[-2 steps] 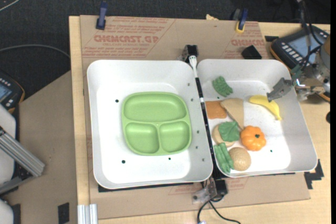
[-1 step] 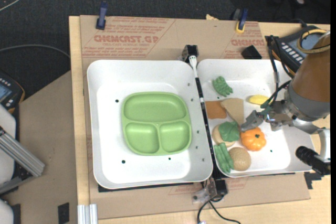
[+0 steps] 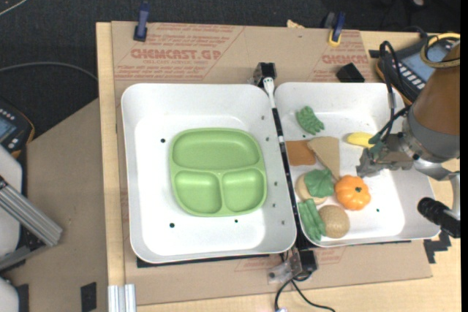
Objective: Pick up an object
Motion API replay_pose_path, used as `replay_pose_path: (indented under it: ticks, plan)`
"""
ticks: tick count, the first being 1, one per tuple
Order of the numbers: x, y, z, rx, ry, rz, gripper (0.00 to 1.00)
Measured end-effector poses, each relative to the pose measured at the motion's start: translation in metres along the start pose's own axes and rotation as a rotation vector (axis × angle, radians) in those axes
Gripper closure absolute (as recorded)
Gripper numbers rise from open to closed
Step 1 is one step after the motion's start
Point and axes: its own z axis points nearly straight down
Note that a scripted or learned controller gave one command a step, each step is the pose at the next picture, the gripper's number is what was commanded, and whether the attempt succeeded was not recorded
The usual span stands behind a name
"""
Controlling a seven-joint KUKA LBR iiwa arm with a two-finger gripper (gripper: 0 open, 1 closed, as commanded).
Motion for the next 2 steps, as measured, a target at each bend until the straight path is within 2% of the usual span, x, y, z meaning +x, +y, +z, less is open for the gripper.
replay_pose_path:
  ticks: [1,2]
  plan:
    - [0.134,0.022,0.006,0.001,0.007,-0.015,1.0]
    - [0.197,0.013,-0.002,0.001,0.003,-0.007,1.0]
